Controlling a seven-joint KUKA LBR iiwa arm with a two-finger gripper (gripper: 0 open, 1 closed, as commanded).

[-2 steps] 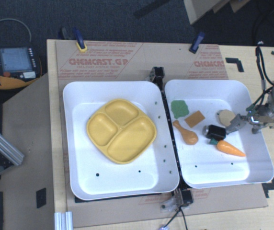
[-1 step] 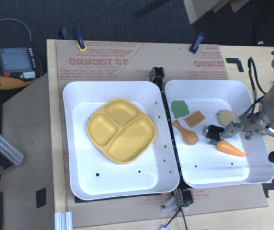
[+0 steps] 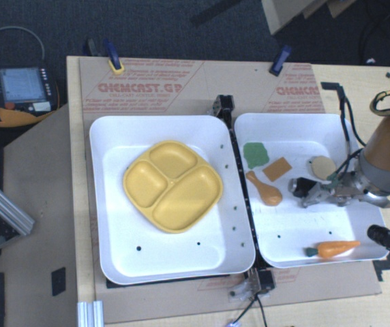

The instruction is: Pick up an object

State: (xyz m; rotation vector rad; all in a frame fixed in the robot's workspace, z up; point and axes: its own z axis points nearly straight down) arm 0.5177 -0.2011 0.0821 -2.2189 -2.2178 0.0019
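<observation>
A cardboard-covered bench (image 3: 181, 87) sits on dark carpet, with a teach pendant (image 3: 19, 90) off its left edge. My landmark is the black divider (image 3: 239, 182) where the two white bins meet.

Left of the divider, the left bin (image 3: 113, 251) carries a yellow sectioned plate (image 3: 173, 185), lying flat near its middle and well apart from me.

Just right of the divider, in the right bin (image 3: 283, 247), lie a green flat piece (image 3: 255, 153), and below it a tan wooden spoon-like piece (image 3: 264, 189) whose long axis runs on a slant from upper left to lower right. Touching or just beside that is a small brown flat piece (image 3: 277, 169). Farther right of the divider sits a pale round object (image 3: 322, 166), and near the bin's front wall an orange carrot (image 3: 337, 248) lies nearly level, its green end toward the divider.

My gripper (image 3: 303, 189) is low in the right bin, pointing toward the divider, with my orange band (image 3: 389, 145) behind it at the right. I cannot tell how far apart my fingers stand; the dark tip hides them, and I see nothing between them.

The nearest target, I judge, is the wooden piece, just to the divider side of my tip. Its slanted axis means I should close across its narrow handle. The pale round object lies just beyond my tip, on the far side.
</observation>
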